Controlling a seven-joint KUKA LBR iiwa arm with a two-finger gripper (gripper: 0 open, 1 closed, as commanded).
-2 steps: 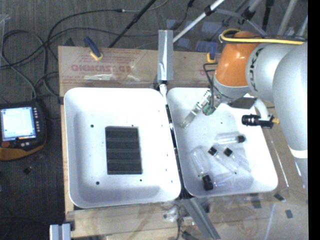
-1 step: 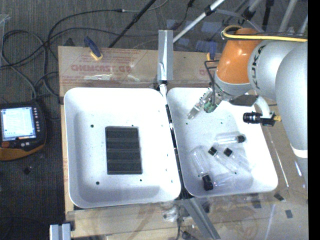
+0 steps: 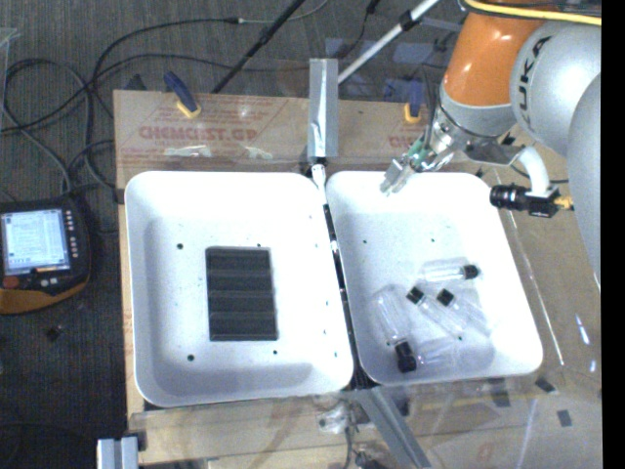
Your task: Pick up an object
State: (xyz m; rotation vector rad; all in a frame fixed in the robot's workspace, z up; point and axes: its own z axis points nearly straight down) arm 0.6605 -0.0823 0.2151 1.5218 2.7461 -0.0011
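While the grey arm (image 3: 562, 76) with its orange band (image 3: 488, 47) reaches in from the right, its end effector (image 3: 398, 179) hangs over the far rim of the right bin (image 3: 508, 262), near that bin's far left corner. Whether the end effector is apart or together cannot be told, since the tip appears only as a small pale, greenish blur; nothing can be made out between its parts.

Two shallow white bins sit side by side on the bench (image 3: 234, 135), their inner rims touching along the middle. The left bin (image 3: 156, 262) holds a dark, ribbed rectangular pad (image 3: 241, 293), lying flat near the bin's centre with its long side running away from the viewer. The right bin holds a loose group of clear plastic bottles with black caps (image 3: 435, 316), gathered in the near half of the bin, well apart from the end effector. One bottle lies toward the right wall with its cap pointing right; others lie close together nearer the front, some touching. Their exact number is hard to tell, as the clear bodies blend with the white floor.

Beside the bench on the left, a handheld control unit with a lit screen (image 3: 39, 247) rests on the floor, with black cables (image 3: 88, 76) trailing past it.
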